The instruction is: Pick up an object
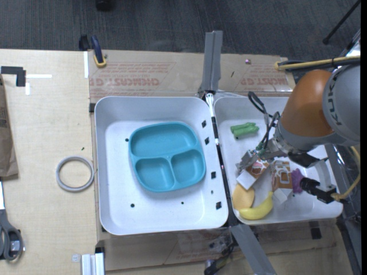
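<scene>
The right bin (229, 116) holds a green object (245, 130), a yellow banana (257, 209) beside a yellow round piece (243, 197), a brown-and-white packet (281, 175), a purple item (296, 180) and a small packet with a white card (254, 172). My gripper (253, 157) hangs low over the middle of this bin, its tip right at the small packet. The grey arm with its orange band (307, 110) covers the bin's right side. Nothing shows clearly between the fingers.
The left bin (109, 171) holds a blue three-compartment plate (167, 156). A roll of tape (75, 173) lies on the bench to the left, scissors (10, 239) at the lower left. Cardboard (149, 73) lines the back.
</scene>
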You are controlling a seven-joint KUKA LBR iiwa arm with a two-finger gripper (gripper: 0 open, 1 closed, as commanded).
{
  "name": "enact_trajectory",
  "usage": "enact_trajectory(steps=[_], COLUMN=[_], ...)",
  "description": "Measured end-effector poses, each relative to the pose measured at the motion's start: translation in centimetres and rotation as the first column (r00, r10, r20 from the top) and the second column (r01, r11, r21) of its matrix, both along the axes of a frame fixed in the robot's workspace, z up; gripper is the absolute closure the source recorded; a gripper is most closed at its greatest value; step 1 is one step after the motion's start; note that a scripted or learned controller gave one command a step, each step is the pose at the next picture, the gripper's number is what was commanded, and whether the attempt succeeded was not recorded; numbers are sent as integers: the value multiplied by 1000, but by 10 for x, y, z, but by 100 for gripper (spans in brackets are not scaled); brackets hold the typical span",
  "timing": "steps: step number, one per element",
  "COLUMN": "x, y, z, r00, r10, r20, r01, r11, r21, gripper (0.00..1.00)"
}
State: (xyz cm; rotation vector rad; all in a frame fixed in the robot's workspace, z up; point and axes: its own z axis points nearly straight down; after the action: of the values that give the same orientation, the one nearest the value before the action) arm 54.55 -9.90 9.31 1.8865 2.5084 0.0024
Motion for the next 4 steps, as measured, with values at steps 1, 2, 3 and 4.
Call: enact_trajectory(steps=[1,2,3,4], x=[0,0,18,18], y=[-2,-3,58,57], z=[9,18,185,185], r00=[1000,1000,999,999], r10=[-5,-9,-32,-32], r20=[0,1,-3,-4], r01=[5,9,32,32], r11=[1000,1000,999,999], r21=[-1,-1,-1,-1], gripper=[100,100,100,0])
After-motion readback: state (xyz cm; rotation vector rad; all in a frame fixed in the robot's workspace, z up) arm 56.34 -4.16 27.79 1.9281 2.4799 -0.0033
